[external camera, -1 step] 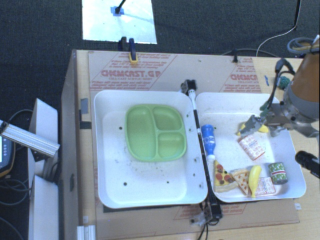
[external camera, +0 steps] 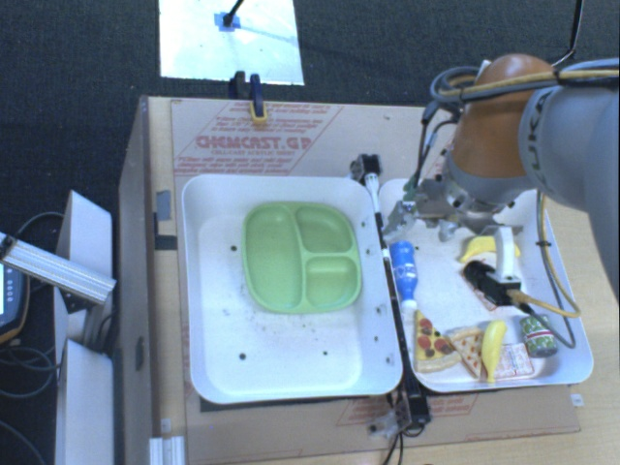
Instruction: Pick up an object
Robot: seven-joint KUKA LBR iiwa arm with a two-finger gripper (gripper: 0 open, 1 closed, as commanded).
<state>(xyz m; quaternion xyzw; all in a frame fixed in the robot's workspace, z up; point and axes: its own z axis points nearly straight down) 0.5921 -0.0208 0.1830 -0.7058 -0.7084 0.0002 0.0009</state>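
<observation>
Hovering tool [external camera: 405, 213] at white bin [external camera: 579, 355] far corner | blue bottle [external camera: 403, 271] just beside, nearer front | grip: cannot tell

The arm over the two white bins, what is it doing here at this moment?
The grey arm reaches in from the right, and its gripper hangs low over the far end of the right bin, near a blue and white bottle. I cannot tell whether it holds anything. A pizza slice, a banana and a small can lie at the near end. The left bin holds a green divided plate.
</observation>
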